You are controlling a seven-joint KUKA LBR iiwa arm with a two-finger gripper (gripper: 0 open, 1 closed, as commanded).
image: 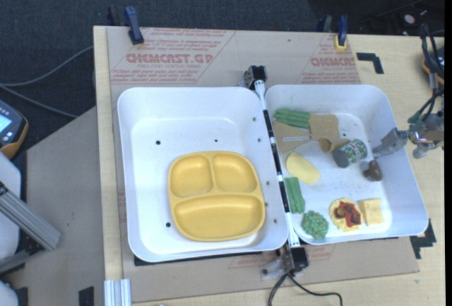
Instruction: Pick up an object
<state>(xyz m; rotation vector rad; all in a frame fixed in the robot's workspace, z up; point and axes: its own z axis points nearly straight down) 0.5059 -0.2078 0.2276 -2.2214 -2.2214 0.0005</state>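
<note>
Robot lab test bench.
Clamped board (212, 57), two white bins (141, 128) taped together, loose cables (42, 75), dark carpet (no household fittings).

End effector (390, 141) low, at right

- Right bin holds the pickable items: green pods (292, 117) upper left; tan piece (324, 128) beside them
- grey-green can (350, 152) centre, lying tilted
- yellow lemon (303, 169); broccoli (315, 225) at bottom
</note>
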